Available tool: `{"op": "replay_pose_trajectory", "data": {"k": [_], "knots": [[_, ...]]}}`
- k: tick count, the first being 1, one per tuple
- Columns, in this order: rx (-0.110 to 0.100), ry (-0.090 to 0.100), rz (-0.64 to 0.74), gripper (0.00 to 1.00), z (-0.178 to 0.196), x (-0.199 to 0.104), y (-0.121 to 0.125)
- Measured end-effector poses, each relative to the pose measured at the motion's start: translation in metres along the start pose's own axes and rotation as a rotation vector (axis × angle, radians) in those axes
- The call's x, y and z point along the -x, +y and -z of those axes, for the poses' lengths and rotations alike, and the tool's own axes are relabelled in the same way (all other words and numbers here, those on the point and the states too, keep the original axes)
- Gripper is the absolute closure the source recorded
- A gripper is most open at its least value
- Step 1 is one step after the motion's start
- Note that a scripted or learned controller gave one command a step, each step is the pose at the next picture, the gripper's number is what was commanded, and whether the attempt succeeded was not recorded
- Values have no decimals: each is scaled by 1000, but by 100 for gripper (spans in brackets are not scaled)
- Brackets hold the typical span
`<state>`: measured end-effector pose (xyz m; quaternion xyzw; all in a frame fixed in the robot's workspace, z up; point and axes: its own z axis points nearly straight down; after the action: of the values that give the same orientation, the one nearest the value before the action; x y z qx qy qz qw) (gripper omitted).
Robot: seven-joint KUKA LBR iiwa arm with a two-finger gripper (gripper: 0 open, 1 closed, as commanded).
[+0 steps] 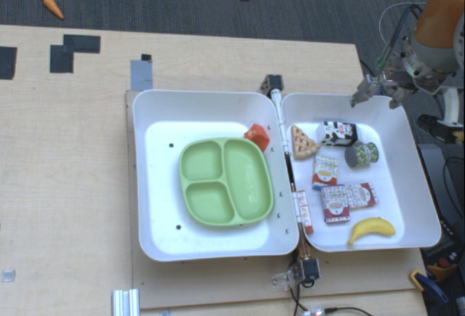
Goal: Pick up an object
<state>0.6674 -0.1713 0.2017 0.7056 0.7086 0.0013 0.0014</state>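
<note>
Light wood surface (pixel 65 162) on grey carpet, with a few toy bits strewn on the floor beyond. Two white bins: left bin (pixel 156 235) holds a green divided plate (pixel 225 181) and a red piece (pixel 256 136) at its right wall; right bin (pixel 410 162) holds the candidates: pizza slice (pixel 305 141), black-and-white carton (pixel 338 133), grey-green can (pixel 362 155), small red-white packet (pixel 325 170), larger red packet (pixel 347 202), banana (pixel 372 229). Gripper (pixel 379 89) hangs over the right bin's far rim, nothing held; open or closed, can't tell at this angle. Risks: items sit packed close, so a descent may land on two at once or shove one aside; flat packets give little to pinch; the can could roll; dropping near the rim risks hitting the wall.
</note>
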Motion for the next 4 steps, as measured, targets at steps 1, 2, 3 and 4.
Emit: {"op": "replay_pose_trajectory", "data": {"k": [1, 2, 3, 4], "knots": [[1, -1, -2, 0, -115, 21, -66], [3, -1, -2, 0, -115, -22, -118], [9, -2, -2, 100, -103, -22, -115], [9, -2, -2, 0, -103, -22, -115]]}}
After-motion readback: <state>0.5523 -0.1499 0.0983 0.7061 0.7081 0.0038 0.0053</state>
